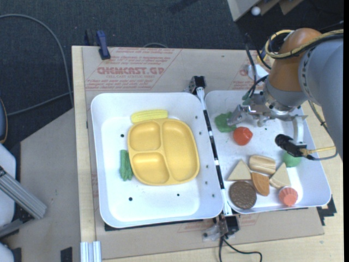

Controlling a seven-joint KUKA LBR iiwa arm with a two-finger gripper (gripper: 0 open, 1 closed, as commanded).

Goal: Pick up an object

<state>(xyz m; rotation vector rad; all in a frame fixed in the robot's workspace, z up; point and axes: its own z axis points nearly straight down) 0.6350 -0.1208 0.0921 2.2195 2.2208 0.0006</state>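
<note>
Tool (245,115) is recorded over the right bin's (267,143) far end, between leaf (223,121) and tomato (242,135), grip state not determinable, nothing seen held; bread (262,164) and cookie (242,195) are noted nearer, plate (162,150) in the left bin (163,201).

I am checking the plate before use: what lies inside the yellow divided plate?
All three compartments of the yellow divided plate show bare. The corn cob and green pea pod lie outside its rim. The left bin's floor under it is covered.
</note>
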